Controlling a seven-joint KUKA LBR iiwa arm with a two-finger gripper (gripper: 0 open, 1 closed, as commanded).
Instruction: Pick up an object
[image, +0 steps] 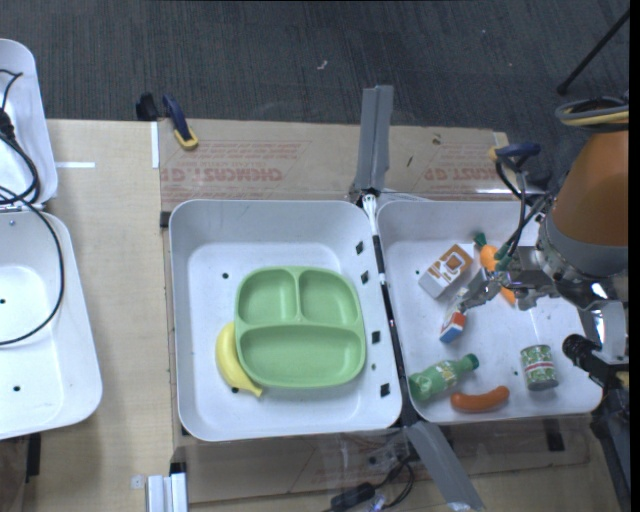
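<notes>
Gripper (483, 292) sits low in the right bin (570, 405), over its upper middle; fingers spread apart, nothing between them. Fingertips point left, close to the carton and the small box. Arm (598, 205) enters from the right, orange band above the wrist.

Left bin (190, 330): green divided plate (300, 327) near centre, three compartments. Banana (234, 362) lies against the plate's lower left edge, touching it.

Right bin, contents:
- White and brown carton (447, 270), tilted, upper middle, just left of the fingertips.
- Green bottle (442, 376), lying on its side, lower left.
- Sausage (479, 400), lying flat just below the bottle, near the front wall.
- Green can (539, 366), upright, lower right, apart from the rest.
- Small red, white and blue box (454, 327), just below the fingertips.
- Carrot (485, 251), orange with green top, partly hidden behind the gripper.
</notes>
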